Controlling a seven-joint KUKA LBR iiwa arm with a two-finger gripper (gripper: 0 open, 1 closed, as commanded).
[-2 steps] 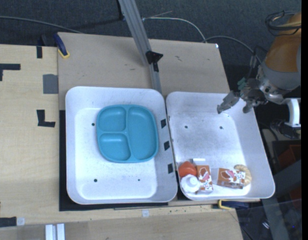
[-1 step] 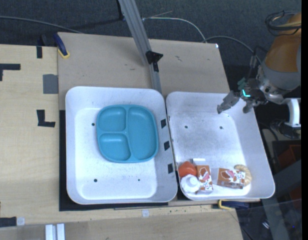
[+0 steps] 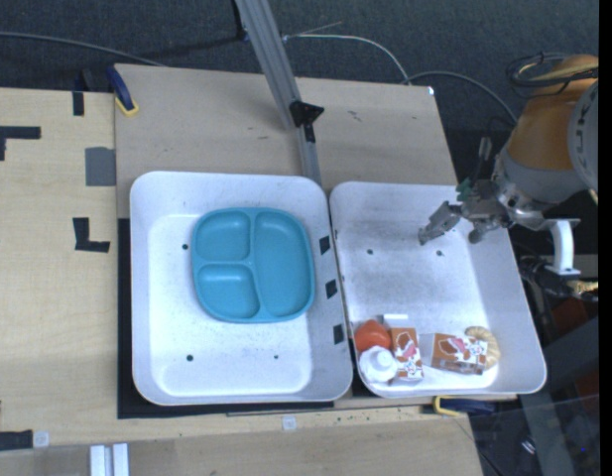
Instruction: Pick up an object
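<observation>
Camera view first: the pickable items are gathered at the six o'clock edge of the right shallow white plastic bin [image 3: 434, 286]. An orange rounded object with a white cap-like piece [image 3: 375, 350] is seen at the seven o'clock corner, a small red-and-white printed packet [image 3: 407, 355] is set just beside it, and a brown-and-red printed snack packet [image 3: 466, 351] is laid a little further toward five o'clock. All three are seen resting on the bin floor, nothing being lifted. Well apart from them, toward one o'clock in the same bin, the grey two-finger gripper [image 3: 454, 222] is held above the bin, its two fingers spread apart with nothing seen between them. Behind it, at three o'clock of the scene, the grey arm with its orange band [image 3: 549, 137] is seen reaching in. At nine o'clock, in the left shallow white plastic bin [image 3: 162, 365], a teal three-compartment plastic plate [image 3: 253, 264] is placed flat. Both bins are borne by a light wooden bench [image 3: 48, 296], and a grey metal post [image 3: 271, 53] is seen slanting in from twelve o'clock.
</observation>
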